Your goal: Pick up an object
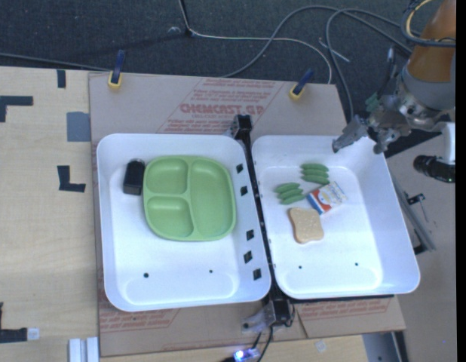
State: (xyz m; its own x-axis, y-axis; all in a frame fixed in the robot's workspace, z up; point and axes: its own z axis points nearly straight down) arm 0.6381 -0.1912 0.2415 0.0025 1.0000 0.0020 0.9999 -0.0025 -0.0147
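Your tool (363,136) hovers over the far right corner of the right bin (384,225); you can see its two fingers spread apart, holding nothing. The pea pods (314,172), packet (327,197) and toast slice (306,225) sit clustered mid-bin, so a descent risks nudging neighbours or closing on two things.

Single fixed camera, mounted above the bench, looking down at a slant. Both shallow white plastic bins fit in frame side by side: left bin (112,225), right bin (384,247). The brown cardboard sheet (210,104) under them and dark carpeted floor (82,13) lie toward the top. Far enough to take in the pale wooden benchtop (37,225) at left. The grey arm with orange band (433,44) enters from the right edge
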